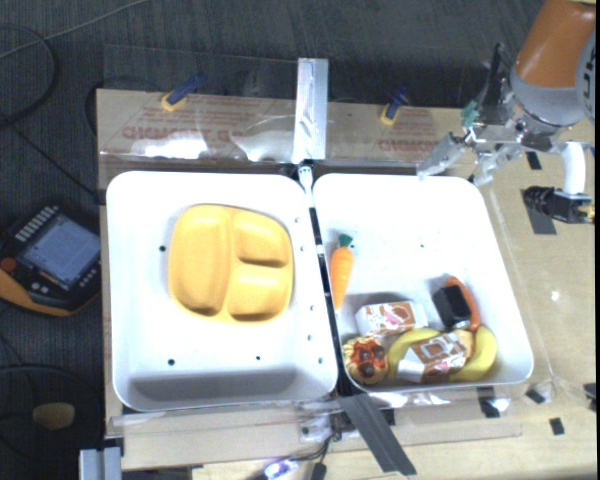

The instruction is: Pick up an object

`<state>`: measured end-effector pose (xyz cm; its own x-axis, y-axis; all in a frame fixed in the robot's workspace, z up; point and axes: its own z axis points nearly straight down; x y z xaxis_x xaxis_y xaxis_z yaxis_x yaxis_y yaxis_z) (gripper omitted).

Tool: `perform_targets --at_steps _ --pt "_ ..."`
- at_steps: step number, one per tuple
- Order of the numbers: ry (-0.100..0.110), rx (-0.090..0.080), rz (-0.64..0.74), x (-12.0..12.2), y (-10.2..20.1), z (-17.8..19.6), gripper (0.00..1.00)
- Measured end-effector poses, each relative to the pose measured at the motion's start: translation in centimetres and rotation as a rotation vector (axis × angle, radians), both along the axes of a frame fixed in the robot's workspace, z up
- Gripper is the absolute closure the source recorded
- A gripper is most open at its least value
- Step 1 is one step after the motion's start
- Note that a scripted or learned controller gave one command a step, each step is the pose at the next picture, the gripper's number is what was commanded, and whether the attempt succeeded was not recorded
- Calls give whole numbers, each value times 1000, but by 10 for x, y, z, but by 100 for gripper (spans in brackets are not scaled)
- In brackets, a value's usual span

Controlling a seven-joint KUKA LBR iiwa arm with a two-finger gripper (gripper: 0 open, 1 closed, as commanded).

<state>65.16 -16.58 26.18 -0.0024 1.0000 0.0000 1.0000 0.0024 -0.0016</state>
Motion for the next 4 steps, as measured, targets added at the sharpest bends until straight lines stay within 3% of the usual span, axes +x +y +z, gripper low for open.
perform_targets --at_steps 1,2,3,4 --pt "1 -3 -32 -19 15 -87 0" --pt "1 -3 -18 16 57 -164 0" --pt "-12 -5 78 -20 69 -172 0" --pt "-12 -3 57 -75 56 -172 0"
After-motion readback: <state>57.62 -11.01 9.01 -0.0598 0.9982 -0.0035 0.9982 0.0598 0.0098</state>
